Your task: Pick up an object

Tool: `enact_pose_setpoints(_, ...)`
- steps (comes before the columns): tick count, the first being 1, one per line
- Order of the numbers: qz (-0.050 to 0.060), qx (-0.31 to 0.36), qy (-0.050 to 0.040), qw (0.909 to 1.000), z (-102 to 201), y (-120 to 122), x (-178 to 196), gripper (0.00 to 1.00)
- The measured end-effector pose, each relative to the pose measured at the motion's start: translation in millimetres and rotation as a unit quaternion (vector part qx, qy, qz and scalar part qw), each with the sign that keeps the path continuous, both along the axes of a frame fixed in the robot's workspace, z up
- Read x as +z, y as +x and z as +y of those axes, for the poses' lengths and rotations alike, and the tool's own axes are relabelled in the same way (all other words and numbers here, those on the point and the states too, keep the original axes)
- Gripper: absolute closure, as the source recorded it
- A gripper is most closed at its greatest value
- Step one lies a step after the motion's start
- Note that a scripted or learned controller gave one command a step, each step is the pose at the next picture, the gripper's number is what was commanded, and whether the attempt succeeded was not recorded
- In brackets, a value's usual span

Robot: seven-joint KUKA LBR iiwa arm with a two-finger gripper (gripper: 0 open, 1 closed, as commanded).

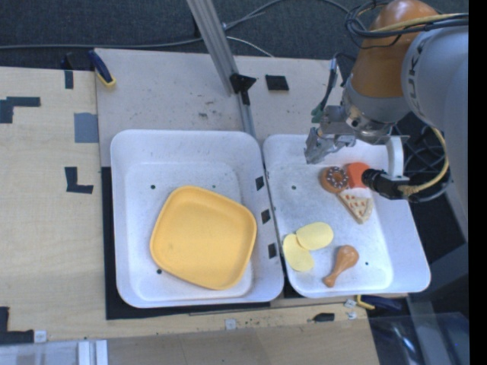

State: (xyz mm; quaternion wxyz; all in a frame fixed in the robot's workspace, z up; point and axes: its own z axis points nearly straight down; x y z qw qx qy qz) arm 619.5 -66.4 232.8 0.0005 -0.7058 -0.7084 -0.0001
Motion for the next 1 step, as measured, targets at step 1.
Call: enact_pose_setpoints(1, 0.000, 0.000, 0.0000, 1.0000, 42.7, -25.8, -10.7, 1.00)
